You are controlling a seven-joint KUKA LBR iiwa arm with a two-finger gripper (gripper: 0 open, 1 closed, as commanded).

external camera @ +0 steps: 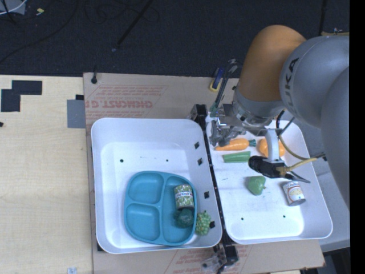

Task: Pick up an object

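Where arm overhangs right bin, tool blurred, grip state unclear; carrot partly hidden.

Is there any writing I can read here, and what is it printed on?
Red print on the cardboard under the bins, upside down: too blurred to read.
Label on the can in the blue tray: too small to read.
Label on the small can in the right bin: too small to read.

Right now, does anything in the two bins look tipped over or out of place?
Yes. In the right bin a small can lies on its side. In the left bin, green grapes sit outside the blue tray, wedged against its corner.
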